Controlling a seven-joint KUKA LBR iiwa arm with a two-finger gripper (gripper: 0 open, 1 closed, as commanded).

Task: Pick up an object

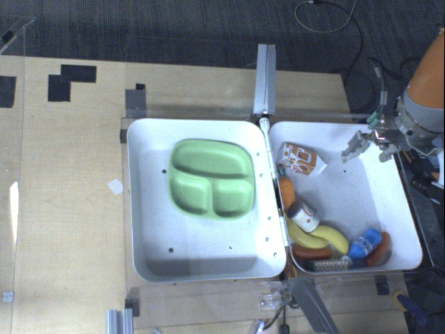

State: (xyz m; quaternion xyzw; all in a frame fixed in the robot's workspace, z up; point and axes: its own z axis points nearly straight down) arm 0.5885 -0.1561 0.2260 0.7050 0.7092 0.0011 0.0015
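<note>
Camera view showed my gripper spread and empty above the right bin, approach step; next move probably needed descent toward the carton.

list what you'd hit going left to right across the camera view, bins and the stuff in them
left bin → green divided tray → orange carrot at the right bin's left wall → white and orange packet → banana → blue bottle → claw near the right bin's far right corner
</note>
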